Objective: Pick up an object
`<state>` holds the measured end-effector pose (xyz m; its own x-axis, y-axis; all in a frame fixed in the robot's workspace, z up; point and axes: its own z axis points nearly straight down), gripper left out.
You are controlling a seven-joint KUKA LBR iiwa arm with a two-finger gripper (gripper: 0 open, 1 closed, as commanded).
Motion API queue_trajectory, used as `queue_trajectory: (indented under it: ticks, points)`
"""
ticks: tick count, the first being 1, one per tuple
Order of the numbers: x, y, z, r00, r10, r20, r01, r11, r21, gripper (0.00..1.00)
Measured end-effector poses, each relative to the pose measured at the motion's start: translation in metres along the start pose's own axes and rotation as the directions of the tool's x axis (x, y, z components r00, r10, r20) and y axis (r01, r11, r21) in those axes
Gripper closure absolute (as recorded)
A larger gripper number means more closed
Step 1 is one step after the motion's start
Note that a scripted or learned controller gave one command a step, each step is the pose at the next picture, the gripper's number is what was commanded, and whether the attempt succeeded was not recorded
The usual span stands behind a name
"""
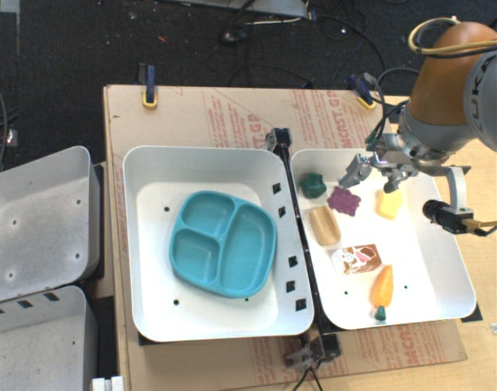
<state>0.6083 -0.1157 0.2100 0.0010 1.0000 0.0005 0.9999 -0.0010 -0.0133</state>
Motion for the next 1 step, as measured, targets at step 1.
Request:
queue_trajectory:
  ticks: [1]
  points:
    - [0.0003,0.0020,-0.0085,1.000,-0.002,0.001,0.002,1.000,-0.013,0.00]
